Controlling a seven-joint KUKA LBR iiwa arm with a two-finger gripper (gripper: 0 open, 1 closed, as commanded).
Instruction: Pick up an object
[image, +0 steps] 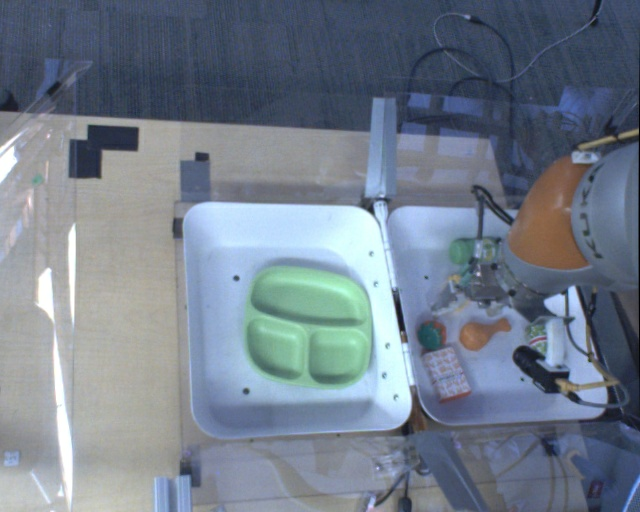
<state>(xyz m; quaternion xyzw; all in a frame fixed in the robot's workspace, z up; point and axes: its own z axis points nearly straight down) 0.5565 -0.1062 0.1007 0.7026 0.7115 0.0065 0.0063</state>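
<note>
Left bin (200, 300): holds a green divided tray (308, 326), lying flat.
Right bin (410, 240): holds an orange drumstick toy (482, 333), a patterned box (446, 373), a small red-and-green item (431, 334), a green object (462, 250).
Gripper (483, 290): low over the right bin, just above the drumstick toy; finger state cannot be determined.
Arm (560, 215): enters from the right.

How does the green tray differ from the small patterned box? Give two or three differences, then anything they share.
The green tray is plain light green; the patterned box is white with red print. The tray is far larger and has three compartments; the box is a small closed block. The tray lies in the left bin, the box in the right bin. Both lie flat.
</note>
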